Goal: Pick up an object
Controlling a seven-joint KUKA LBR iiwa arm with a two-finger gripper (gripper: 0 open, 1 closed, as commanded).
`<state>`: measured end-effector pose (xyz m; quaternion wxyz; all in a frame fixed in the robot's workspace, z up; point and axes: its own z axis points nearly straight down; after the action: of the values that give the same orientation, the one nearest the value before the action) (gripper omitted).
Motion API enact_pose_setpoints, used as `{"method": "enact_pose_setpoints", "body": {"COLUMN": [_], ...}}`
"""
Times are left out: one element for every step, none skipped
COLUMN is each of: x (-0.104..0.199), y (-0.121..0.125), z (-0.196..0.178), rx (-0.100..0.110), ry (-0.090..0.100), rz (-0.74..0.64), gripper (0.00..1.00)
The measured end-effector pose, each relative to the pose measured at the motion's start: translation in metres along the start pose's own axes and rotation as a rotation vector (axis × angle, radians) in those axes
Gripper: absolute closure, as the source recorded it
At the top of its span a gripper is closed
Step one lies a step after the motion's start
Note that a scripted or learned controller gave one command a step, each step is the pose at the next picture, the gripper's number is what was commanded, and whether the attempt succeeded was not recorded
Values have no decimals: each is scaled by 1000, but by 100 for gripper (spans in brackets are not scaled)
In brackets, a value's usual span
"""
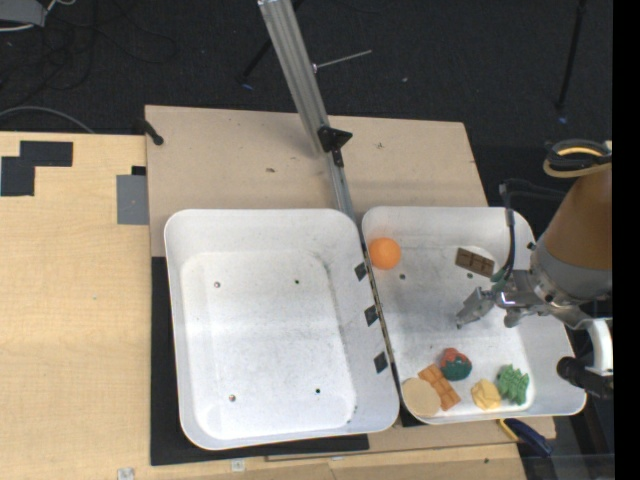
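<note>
No legible writing; claw (478, 311) above right bin (430, 230)

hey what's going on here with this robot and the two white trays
A grey robot arm reaches in from the right, with its gripper low over the right bin and nothing between its fingers. That bin holds an orange ball, a small brown block, and a cluster of small toys near the front edge. The left bin sits beside it. Nothing has been picked up yet.
</note>
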<state>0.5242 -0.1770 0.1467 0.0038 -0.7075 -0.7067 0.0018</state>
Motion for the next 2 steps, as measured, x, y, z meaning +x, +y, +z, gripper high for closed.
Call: {"method": "enact_pose_setpoints", "body": {"x": [1,-1], "y": [-1,-1], "z": [54,41], "rx": [0,-3], "ry": [0,-1], "rz": [0,7], "gripper": [0,100]}}
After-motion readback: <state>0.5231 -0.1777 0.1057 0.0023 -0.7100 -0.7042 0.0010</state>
